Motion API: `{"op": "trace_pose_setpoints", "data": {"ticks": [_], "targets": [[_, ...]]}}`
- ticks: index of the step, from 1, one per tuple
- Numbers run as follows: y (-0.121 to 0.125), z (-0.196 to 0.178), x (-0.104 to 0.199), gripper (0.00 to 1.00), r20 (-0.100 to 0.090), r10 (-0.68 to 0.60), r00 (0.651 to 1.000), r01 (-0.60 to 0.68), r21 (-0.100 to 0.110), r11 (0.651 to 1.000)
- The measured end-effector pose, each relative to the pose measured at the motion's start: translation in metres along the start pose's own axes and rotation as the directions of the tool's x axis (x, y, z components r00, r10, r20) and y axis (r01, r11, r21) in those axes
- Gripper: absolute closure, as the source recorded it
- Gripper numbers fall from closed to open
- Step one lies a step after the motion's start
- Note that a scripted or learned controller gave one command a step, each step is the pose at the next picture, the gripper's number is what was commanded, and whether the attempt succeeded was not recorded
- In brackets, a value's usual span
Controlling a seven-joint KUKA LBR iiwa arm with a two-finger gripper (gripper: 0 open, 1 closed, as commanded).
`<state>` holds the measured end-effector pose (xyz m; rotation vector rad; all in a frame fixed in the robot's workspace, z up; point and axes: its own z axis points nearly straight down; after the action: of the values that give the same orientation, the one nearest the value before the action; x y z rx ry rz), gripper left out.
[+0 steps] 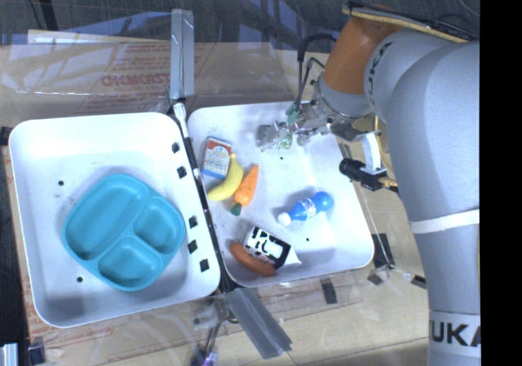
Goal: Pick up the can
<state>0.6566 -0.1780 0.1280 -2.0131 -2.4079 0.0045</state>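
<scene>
The can [216, 157], small with a red, white and blue label, lies near the left wall of the right bin [347, 226], at the back. A yellow banana [226, 183] touches its lower side. My gripper [278, 135] is low over the back of the same bin, to the right of the can and apart from it. Nothing shows in the gripper. The grey arm with its orange band [352, 59] reaches in from the upper right.
An orange carrot [247, 183] lies beside the banana. A blue bottle [309, 206] lies mid-bin. A black-and-white pack [267, 247] and a brown sausage [247, 261] sit at the front. The left bin [49, 144] holds a blue divided plate [122, 230].
</scene>
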Motion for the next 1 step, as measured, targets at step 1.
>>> {"op": "trace_pose_setpoints", "data": {"ticks": [1], "targets": [[-0.0002,0.0358,-0.0077,0.00,0.000,0.033,0.999,-0.033,-0.001,0.999]]}}
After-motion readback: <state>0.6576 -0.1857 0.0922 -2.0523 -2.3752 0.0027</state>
